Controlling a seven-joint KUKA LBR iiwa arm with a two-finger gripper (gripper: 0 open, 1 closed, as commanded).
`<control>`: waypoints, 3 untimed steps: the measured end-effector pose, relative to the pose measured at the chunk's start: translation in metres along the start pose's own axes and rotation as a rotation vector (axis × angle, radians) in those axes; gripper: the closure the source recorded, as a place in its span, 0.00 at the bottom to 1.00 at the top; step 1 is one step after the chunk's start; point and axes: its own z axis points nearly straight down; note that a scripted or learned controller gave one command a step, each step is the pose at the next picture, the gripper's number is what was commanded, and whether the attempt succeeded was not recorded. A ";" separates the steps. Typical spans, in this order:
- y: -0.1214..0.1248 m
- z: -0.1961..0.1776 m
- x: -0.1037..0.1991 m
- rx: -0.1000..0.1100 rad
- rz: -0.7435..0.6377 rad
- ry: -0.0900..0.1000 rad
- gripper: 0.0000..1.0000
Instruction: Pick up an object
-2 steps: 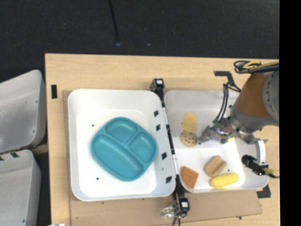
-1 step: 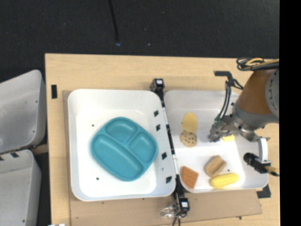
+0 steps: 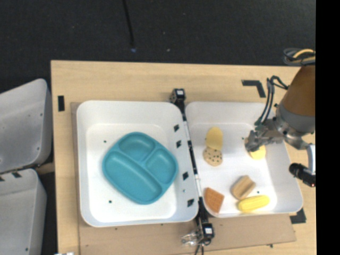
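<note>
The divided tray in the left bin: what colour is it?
Teal blue, plain and unpatterned. The divided tray shows clearly in the camera view.

A pale wooden bench (image 3: 117,81) bears two white bins touching side by side. In the left bin (image 3: 81,163) a teal divided tray (image 3: 139,167) lies flat and slightly turned. The right bin (image 3: 234,108) holds a pale yellow piece (image 3: 214,137) touching a tan dotted cracker (image 3: 213,156), an orange-brown wedge (image 3: 214,200) in the near left corner, and a tan block (image 3: 243,186) just beside a yellow corn cob (image 3: 253,203). Left of the bench stand white panels (image 3: 21,126) on a dark floor (image 3: 212,20)
</note>
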 end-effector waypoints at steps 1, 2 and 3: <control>0.007 -0.055 -0.011 0.000 -0.007 -0.001 1.00; 0.008 -0.105 -0.013 -0.001 -0.009 0.000 1.00; 0.028 -0.111 0.038 0.003 -0.014 0.003 1.00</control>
